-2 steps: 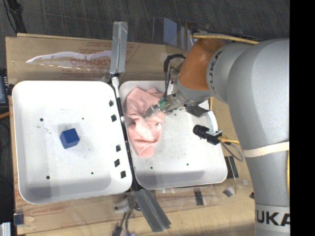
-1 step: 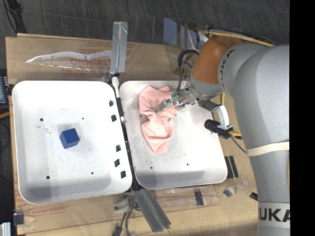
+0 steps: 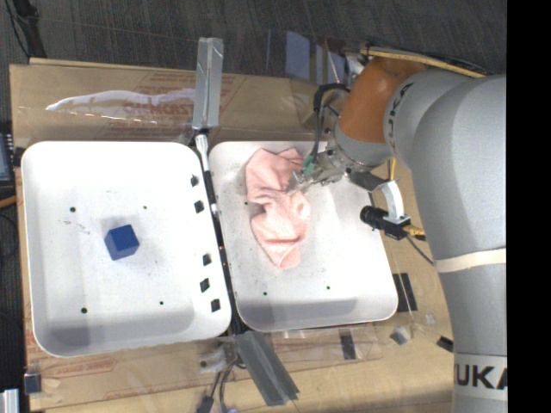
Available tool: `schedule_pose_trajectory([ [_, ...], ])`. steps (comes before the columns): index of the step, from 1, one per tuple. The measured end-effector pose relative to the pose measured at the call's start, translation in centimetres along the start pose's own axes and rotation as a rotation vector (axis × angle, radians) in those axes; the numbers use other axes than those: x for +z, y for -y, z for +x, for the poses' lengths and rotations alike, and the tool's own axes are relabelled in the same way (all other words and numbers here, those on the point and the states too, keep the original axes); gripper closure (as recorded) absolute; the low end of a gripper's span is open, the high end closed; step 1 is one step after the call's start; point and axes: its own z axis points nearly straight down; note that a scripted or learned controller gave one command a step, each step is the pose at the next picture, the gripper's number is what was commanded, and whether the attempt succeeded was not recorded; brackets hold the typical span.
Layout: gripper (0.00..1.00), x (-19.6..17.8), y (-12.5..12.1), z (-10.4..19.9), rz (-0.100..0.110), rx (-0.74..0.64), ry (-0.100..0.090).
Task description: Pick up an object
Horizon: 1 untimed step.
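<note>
Pink cloth [image 3: 277, 212] lies crumpled in the right bin [image 3: 362, 274], stretched from near the bin's upper rim down toward its middle, and the gripper [image 3: 308, 175] sits low at the cloth's upper right edge, touching or nearly touching the folds there. Whether the claw is spread or pinched cannot be told from this angle — the wrist and the fabric hide it. The cloth looks like the thing to be picked, and a good grasp here would, I judge, mean biting into a raised fold rather than a flat edge, closing fully before any lift, then rising straight up so that the limp fabric does not drag against the bin wall or slip free. A soft rag will sag and trail, so the lift should be high enough to clear the rim. A small blue cube [image 3: 121, 241] rests alone in the left bin [image 3: 52, 179], well apart from the arm. For writing, the letters "UKA" show on the arm's [image 3: 456, 170] grey base at lower right, and faded red print runs along the cardboard [image 3: 112, 101] behind the bins — too washed out to read.
</note>
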Motion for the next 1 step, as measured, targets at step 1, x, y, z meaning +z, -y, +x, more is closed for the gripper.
schedule_pose_trajectory([
  [1, 1.00, -8.40, -2.21, 2.76, 0.000, 0.003, -0.001],
])
